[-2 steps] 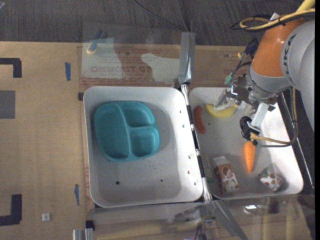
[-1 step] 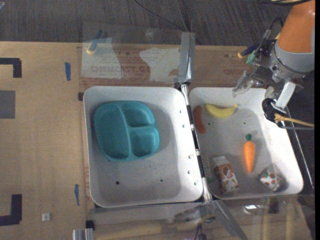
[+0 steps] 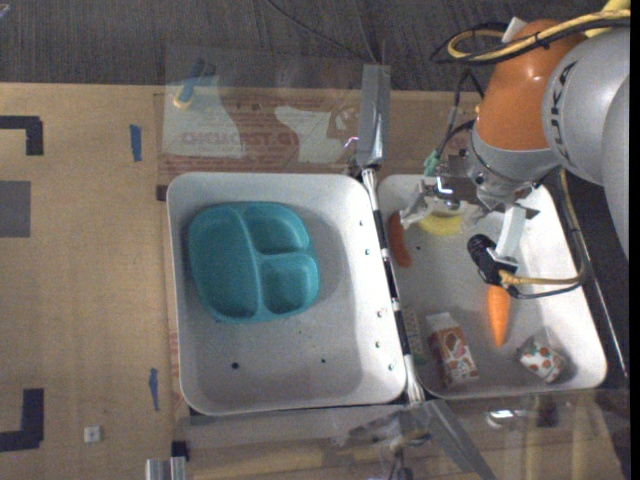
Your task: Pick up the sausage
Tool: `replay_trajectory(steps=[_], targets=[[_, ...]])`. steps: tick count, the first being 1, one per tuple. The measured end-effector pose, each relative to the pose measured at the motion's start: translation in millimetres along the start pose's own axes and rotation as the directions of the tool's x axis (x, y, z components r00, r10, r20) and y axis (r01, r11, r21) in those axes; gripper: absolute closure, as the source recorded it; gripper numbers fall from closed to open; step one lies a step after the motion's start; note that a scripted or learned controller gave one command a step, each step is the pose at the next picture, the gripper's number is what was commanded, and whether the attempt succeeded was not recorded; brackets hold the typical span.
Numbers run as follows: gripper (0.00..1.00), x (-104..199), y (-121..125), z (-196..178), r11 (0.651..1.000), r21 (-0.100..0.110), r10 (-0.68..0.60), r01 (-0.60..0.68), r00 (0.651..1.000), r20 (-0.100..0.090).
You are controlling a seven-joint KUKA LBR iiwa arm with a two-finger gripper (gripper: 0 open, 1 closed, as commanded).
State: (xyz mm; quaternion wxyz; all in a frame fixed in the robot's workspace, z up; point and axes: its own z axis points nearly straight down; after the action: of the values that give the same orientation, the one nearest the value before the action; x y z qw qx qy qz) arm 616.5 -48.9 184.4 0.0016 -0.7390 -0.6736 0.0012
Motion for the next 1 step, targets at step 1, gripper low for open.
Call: replay_trajectory(steps=[1], targets=[[0.00, -67.8, 6.8, 75.0, 1.000, -0.002, -0.007, 0.007, 1.000, 0.000]])
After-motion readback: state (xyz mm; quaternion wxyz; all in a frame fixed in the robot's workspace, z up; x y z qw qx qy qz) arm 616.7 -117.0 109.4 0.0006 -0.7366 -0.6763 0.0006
